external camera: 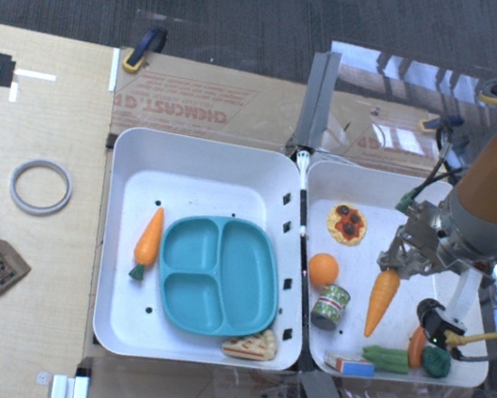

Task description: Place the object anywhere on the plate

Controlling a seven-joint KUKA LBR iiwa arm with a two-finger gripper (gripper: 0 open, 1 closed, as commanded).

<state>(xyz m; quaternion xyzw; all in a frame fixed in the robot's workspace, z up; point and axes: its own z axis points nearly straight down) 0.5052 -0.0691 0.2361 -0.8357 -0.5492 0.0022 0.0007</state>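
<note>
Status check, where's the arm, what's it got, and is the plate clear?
End effector over right bin, at carrot's top end; grasp unclear. Teal plate in left bin, compartments bare.

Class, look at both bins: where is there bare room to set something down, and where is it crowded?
The teal plate has three bare compartments. The left bin has bare floor above the plate and around the left carrot. The right bin's bottom right is crowded: can, right carrot, gripper.
</note>
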